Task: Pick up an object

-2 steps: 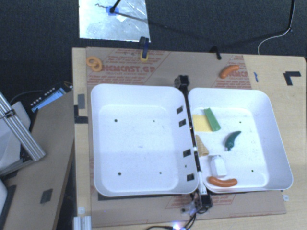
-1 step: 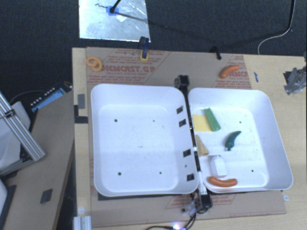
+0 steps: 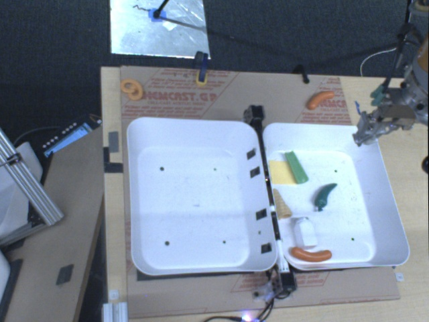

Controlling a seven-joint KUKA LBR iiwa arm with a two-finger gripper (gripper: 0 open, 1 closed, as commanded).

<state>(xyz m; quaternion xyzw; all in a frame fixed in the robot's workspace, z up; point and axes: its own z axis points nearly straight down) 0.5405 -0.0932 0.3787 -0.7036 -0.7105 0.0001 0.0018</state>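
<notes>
White plastic, shallow, two bins side by side on a tan cardboard-covered surface: left bin with bare floor, right bin holding six things. Counted in the right bin: one green rectangular block near the far left corner, lying slantwise; one flat yellow square piece touching that block's left side; one dark teal curved pepper-shaped toy near the middle; one tan wedge-shaped piece against the left wall; one small white rounded object, hard to make out against the floor; one orange-red toy sausage along the near edge, just below the white object. Two more things outside the bins on the surface: one second orange sausage past the far edge of the right bin, one pale orange ring at the far left corner of the surface. One yellow and blue clamp on the far edge. Four small black clips spaced along the shared wall between the bins.

Grey claw above the far right corner of the right bin, over its rim, well apart from every object inside. Nothing seen between its tips; cannot tell how far apart they stand.
</notes>
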